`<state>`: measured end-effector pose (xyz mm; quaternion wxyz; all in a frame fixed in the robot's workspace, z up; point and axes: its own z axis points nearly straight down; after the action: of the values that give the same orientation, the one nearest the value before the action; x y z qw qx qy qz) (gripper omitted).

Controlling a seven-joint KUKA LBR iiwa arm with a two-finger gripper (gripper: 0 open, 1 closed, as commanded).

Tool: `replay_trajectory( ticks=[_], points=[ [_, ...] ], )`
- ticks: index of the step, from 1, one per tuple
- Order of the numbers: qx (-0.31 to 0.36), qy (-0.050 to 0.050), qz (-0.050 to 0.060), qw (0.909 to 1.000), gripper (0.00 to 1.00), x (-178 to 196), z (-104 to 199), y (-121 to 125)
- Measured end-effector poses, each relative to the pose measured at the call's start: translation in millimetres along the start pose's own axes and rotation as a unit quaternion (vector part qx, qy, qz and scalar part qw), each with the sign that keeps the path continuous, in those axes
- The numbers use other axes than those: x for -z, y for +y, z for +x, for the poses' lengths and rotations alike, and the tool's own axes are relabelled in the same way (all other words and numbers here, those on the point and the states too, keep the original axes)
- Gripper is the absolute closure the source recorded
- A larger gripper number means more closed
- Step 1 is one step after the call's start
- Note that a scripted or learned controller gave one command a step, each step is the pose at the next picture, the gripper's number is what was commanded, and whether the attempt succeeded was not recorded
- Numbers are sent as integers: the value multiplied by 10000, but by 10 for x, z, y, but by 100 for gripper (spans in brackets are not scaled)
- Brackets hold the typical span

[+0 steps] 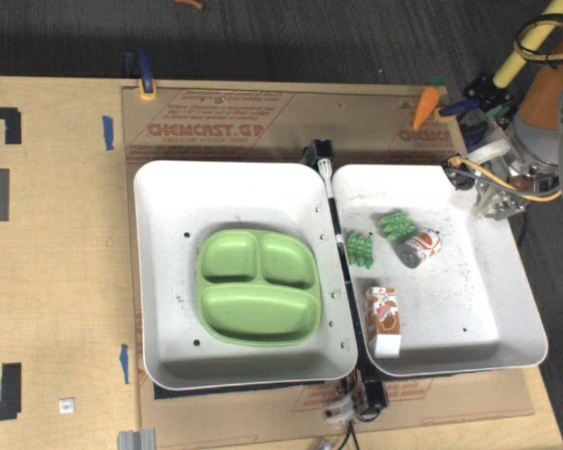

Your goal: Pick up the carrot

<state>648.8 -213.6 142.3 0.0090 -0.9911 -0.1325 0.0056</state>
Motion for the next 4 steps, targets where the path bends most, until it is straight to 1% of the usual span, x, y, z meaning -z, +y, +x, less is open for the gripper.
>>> replay_trajectory(
  ticks=[1, 2, 3, 4],
  points=[
    [-24, 35, -77, 10000, 100, 189, 220, -703],
    [-10, 35, -74, 10000, 100, 288, 223, -708],
    [170, 44, -89, 9998, 100, 403, 435, -1285],
    [-156, 42, -86, 9998, 100, 388, 479, -1928]
  ],
)
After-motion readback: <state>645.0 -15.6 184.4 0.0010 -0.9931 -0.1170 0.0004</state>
